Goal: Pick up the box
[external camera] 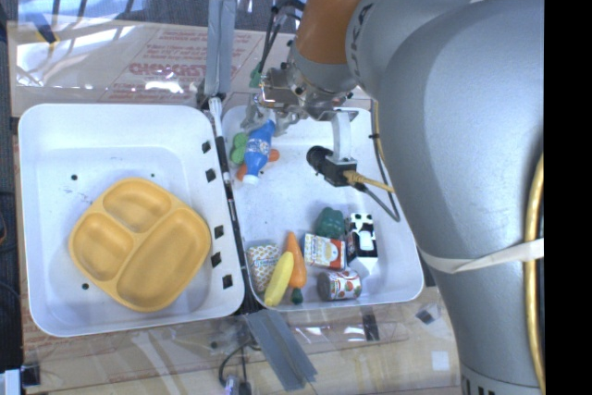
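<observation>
The box (323,251) is a small orange and white carton. It lies in the near half of the right bin (393,277), between a carrot (296,253) and a black and white carton (363,236). My gripper (279,109) hangs over the far left corner of that bin, just above a blue bottle (260,147). It is well away from the box. The wrist and its metal parts hide how the gripper stands.
A green object (330,221), a can (340,285), a banana (280,278) and a mesh bag (261,261) crowd around the box. A green piece (240,145) lies beside the bottle. The left bin (55,129) holds a yellow divided plate (139,242). My arm covers the right side.
</observation>
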